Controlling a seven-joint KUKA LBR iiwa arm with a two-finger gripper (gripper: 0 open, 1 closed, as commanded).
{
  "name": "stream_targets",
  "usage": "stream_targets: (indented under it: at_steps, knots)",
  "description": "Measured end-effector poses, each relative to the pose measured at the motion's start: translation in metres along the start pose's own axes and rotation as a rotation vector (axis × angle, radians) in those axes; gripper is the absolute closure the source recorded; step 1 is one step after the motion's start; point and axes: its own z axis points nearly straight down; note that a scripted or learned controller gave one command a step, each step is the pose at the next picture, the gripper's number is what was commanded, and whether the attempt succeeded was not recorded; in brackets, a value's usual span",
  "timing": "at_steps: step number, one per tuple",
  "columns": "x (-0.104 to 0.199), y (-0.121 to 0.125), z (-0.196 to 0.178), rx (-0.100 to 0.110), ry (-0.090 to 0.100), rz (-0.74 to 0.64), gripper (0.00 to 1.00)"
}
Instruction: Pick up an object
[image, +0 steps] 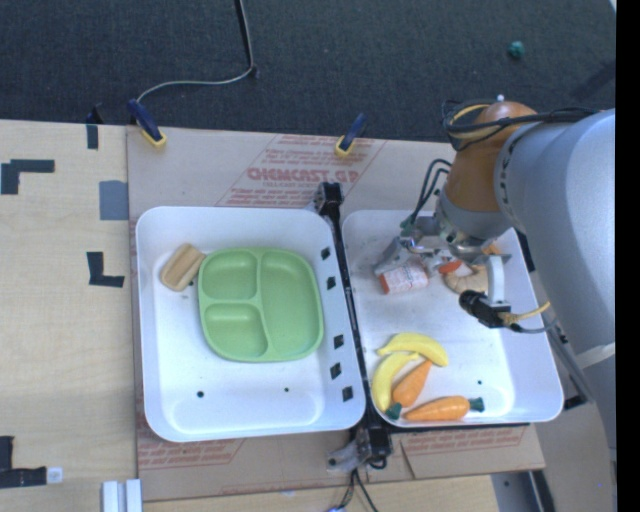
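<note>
Bulky grey arm, orange wrist band, thin black cables.

Green divided plate in left bin, bananas and carrots in right bin, hand low over a small packet

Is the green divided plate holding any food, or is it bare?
Bare: the green plate shows three unfilled compartments; the tan bread piece lies beside it.

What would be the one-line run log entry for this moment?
arm: over right bin | gripper: near small carton | grasp: unconfirmed | bananas, carrots: untouched
</note>
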Motion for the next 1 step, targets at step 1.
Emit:
stream_targets:
  at_steps: [1]
  knots:
    - [0.0864, -0.0180, -0.0894, 0.003, 0.003, 0.000, 1.00]
